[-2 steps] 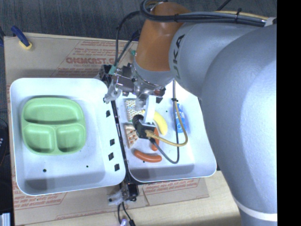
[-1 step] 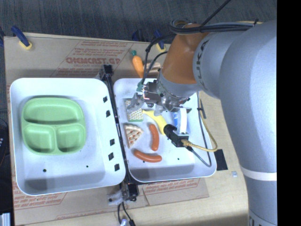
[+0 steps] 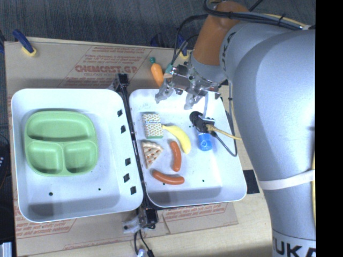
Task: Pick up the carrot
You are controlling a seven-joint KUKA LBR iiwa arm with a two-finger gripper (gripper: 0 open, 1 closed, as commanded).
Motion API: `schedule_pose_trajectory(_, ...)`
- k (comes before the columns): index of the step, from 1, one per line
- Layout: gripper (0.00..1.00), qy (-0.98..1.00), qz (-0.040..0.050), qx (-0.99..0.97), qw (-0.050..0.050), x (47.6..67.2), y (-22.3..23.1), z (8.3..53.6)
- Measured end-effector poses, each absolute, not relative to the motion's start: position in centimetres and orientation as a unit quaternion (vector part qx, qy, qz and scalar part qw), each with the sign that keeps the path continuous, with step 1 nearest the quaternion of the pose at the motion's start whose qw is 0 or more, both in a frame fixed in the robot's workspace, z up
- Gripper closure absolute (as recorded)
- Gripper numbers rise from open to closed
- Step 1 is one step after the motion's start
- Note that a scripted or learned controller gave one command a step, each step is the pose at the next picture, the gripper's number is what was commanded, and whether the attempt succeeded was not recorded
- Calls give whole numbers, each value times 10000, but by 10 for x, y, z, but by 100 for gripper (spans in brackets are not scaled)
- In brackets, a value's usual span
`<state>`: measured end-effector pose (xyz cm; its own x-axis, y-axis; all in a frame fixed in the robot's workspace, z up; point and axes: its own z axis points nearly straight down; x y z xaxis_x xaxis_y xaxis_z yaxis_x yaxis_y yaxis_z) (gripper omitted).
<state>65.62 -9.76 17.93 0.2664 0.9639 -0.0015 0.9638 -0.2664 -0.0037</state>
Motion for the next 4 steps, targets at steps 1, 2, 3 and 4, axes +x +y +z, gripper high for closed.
schedule_pose_trajectory(1, 0, -4733, 13, -8809, 11, 656, -82, 323)
schedule_pose_trajectory(2, 0, -4153, 28, -9097, 20, 656, -126, 226)
schedule_pose_trajectory(3, 0, -3919, 30, -9200, 27, 648, -138, 112)
schedule_pose_trajectory(4, 0, -2061, 20, -9785, 18, 652, -145, 91)
